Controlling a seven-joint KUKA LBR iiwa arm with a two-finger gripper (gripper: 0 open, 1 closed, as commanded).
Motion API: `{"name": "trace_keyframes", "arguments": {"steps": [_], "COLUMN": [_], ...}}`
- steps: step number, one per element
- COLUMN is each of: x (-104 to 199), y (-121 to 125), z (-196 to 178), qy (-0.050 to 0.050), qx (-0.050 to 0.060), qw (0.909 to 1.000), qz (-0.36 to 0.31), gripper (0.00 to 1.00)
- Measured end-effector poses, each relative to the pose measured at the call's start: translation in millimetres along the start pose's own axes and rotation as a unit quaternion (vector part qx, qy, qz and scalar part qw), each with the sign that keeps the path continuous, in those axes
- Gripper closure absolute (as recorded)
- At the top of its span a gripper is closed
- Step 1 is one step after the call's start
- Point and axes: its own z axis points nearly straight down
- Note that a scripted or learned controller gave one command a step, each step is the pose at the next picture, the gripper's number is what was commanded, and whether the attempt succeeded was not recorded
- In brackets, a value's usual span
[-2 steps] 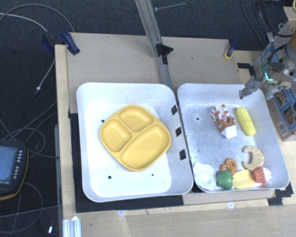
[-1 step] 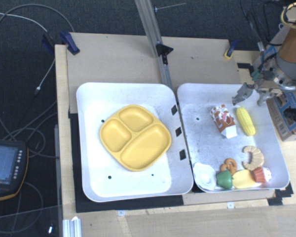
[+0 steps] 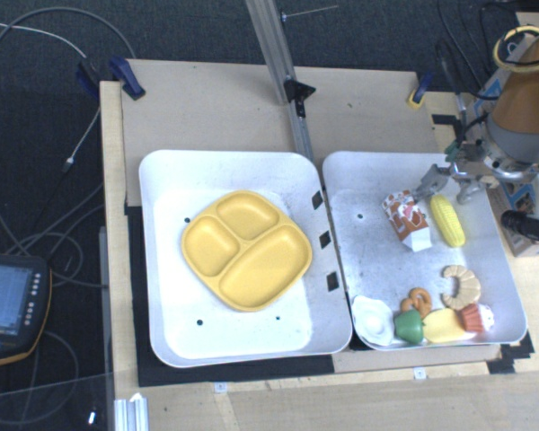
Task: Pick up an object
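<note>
Resting on bench [image 3: 251,106]: 2 shallow white bins side by side, their inner edges nearly touching.
Left bin [image 3: 162,241]: holds 1 item, lying near its centre.
Right bin [image 3: 368,250]: holds all the small toy food items, spread along its right half and near edge.
Arm [image 3: 521,106]: grey with an orange band, reaching in from the right, over the far right corner of the right bin.
Yellow divided plate [image 3: 247,250]: 3 compartments, lying flat and turned at an angle in the left bin.
Gripper [image 3: 451,180]: fingers spread apart and pointing down and left, nothing between them; it hangs at the far right of the right bin, just above the carton and corn.
Red-and-white carton [image 3: 407,219]: tilted, in the right bin, just left of the corn and near the gripper's left finger.
Corn cob [image 3: 447,221]: yellow, lying lengthwise, just beside the carton.
Croissant [image 3: 461,284]: tan, curved, nearer than the corn.
Lemon [image 3: 445,326]: yellow, at the near edge, between the green pepper [image 3: 410,328] and a small red-and-white item [image 3: 474,317].
White item [image 3: 371,317]: near left corner of the right bin.
Pretzel [image 3: 416,300]: brown, touching the green pepper's far side.
</note>
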Motion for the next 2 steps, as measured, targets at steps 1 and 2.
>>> {"name": "trace_keyframes", "arguments": {"steps": [1,2], "x": [-1.3,-0.6], "y": [4.7,5.8], "z": [28.3,17.9], "qy": [-0.003,-0.002], "qx": [-0.009,-0.01], "qw": [1.0,0.9999], "qz": [0.0,0.0], "gripper": [0.0,1.0]}}
